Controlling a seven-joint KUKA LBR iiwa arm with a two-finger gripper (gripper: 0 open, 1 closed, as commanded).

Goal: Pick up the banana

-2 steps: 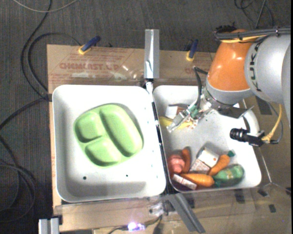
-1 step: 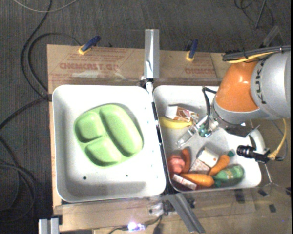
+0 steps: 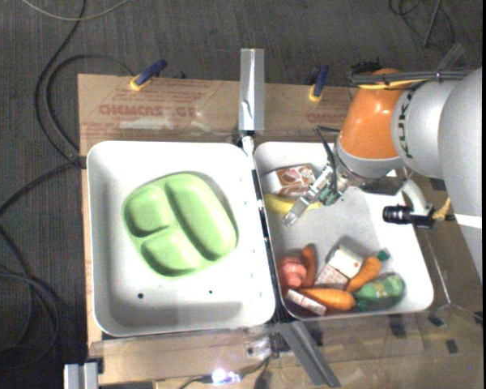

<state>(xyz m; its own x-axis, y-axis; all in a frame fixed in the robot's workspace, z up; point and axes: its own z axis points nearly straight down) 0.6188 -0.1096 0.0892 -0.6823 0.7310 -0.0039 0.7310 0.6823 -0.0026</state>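
We judge the approach step under way: gripper (image 3: 305,210) sits at the banana (image 3: 278,203) in the right bin (image 3: 428,294), jaw state unreadable, possibly touching; next move needs closing squarely and lifting.

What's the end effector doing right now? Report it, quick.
End effector: low in the right bin, right at the banana; open or shut cannot be told, and no grasp is visible.
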